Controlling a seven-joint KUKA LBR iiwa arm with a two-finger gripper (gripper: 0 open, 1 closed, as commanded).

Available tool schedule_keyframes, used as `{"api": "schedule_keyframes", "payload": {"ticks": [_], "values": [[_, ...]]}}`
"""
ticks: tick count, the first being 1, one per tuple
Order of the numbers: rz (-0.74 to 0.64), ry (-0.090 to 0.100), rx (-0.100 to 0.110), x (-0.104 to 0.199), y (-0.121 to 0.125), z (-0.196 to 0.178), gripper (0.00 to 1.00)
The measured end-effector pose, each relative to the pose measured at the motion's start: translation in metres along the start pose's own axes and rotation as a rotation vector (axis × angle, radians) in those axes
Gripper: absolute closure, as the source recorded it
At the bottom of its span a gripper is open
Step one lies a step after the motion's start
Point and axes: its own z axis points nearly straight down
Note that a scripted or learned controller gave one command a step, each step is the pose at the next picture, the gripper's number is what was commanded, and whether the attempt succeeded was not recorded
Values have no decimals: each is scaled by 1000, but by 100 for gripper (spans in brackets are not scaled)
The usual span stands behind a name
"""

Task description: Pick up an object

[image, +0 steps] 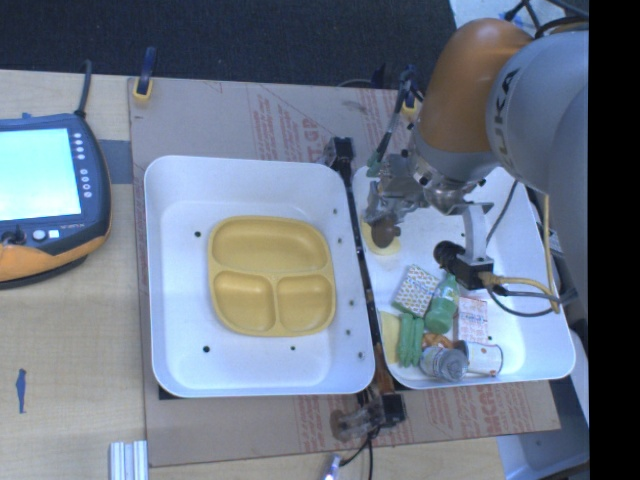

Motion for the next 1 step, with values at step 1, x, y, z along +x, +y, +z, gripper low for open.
{"api": "schedule_keyframes", "payload": {"ticks": [1], "values": [[0, 0, 0, 33, -16, -4, 100]]}}
